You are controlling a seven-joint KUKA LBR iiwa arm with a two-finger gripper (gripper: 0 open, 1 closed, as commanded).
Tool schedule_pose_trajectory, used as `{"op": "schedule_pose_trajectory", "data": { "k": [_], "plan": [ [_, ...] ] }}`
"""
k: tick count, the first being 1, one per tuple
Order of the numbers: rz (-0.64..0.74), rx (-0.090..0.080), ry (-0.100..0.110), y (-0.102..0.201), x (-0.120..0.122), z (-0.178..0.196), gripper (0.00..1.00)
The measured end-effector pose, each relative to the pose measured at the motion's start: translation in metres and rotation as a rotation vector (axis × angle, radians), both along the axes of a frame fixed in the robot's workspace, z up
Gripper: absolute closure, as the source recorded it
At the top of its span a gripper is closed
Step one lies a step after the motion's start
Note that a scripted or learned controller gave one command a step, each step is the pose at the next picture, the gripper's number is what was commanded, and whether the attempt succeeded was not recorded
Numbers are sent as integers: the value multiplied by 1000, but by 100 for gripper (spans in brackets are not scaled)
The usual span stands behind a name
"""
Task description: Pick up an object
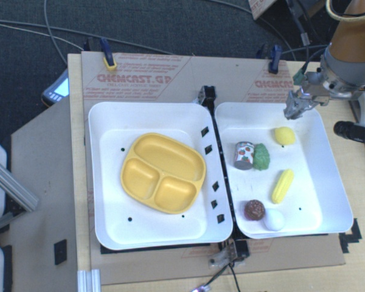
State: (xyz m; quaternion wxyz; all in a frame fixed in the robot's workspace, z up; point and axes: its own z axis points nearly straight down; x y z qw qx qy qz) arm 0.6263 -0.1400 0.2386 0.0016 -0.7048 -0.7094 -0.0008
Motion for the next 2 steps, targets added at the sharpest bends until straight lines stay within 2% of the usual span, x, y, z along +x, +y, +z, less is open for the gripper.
{"op": "schedule_pose_trajectory", "data": {
  "k": [1, 2],
  "plan": [
    [0, -1, -3, 61, 11, 3, 100],
    [-1, -1, 2, 116, 3, -5, 100]
  ]
}}
